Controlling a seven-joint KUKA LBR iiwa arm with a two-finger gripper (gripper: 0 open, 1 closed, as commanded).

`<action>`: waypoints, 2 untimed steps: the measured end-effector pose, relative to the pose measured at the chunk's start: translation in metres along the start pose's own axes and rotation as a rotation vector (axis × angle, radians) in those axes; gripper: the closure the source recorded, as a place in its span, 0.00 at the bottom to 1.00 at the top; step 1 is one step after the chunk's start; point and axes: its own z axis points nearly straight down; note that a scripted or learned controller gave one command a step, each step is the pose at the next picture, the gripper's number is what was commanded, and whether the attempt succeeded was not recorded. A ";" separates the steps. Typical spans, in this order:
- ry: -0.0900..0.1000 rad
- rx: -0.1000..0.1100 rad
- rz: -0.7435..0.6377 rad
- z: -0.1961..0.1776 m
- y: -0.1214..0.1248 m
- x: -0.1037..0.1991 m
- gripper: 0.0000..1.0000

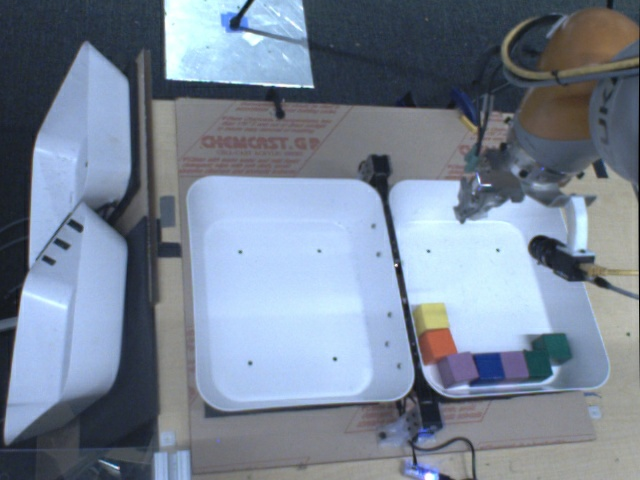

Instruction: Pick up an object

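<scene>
My end effector (478, 201) hangs over the far part of the right bin (585, 320), near its back rim, with my orange-banded wrist behind it. Nothing sits between its tips, and from this slant I cannot tell how wide it stands, so I will not guess.

I judge that I am in the approach step: no object is taken yet, and I am well apart from all of them. The things I could pick lie toward the near edge of the same bin, below me in the picture. The yellow block (431, 316) is closest to me, with the orange block (436, 344) touching it on its near side. Past those, a row runs along the near wall: purple block (457, 368), blue block (489, 367), a lilac block (513, 365), then the green block (549, 352) at the corner away from the left bin (215, 298).

The next move calls for travelling toward the near wall and coming down over one piece. The yellow block looks the best choice to me, since three of its sides seem free; the row pieces are packed side by side and against the wall, leaving little room for my tips.
</scene>
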 end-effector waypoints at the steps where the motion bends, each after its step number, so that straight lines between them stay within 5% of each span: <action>1: 0.000 0.000 -0.001 0.002 -0.005 0.056 1.00; 2: 0.001 0.001 -0.001 0.008 0.011 0.113 1.00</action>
